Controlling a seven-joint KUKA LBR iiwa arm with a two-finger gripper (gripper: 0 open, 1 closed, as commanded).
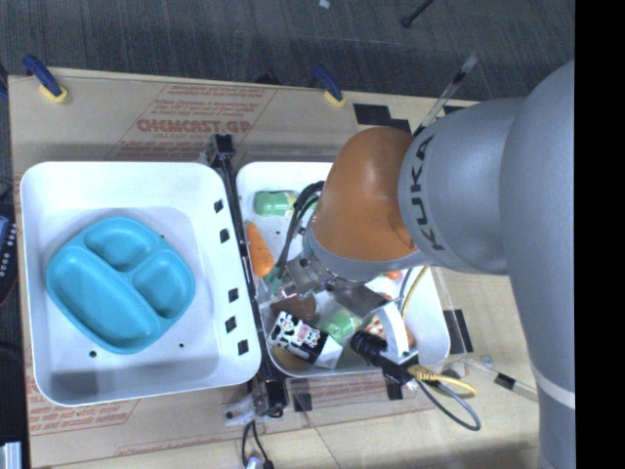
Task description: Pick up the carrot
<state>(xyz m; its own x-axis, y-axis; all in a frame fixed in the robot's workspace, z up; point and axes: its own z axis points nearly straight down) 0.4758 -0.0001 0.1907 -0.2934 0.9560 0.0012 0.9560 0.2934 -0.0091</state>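
Note:
An orange carrot [260, 249] lies in the right bin [256, 177], close to its left wall, pointing toward the far edge. The arm's orange band and grey wrist hang over the middle of that bin, just right of the carrot. The gripper [305, 283] sits under the wrist, low among the objects to the carrot's lower right, mostly hidden by the arm.
A green object [274, 202] lies at the far end of the right bin. A black-and-white patterned item [295, 335] and a green piece [342, 324] sit near the front. The left bin [59, 379] holds a blue divided plate [119, 281]. Cables trail at the front right.

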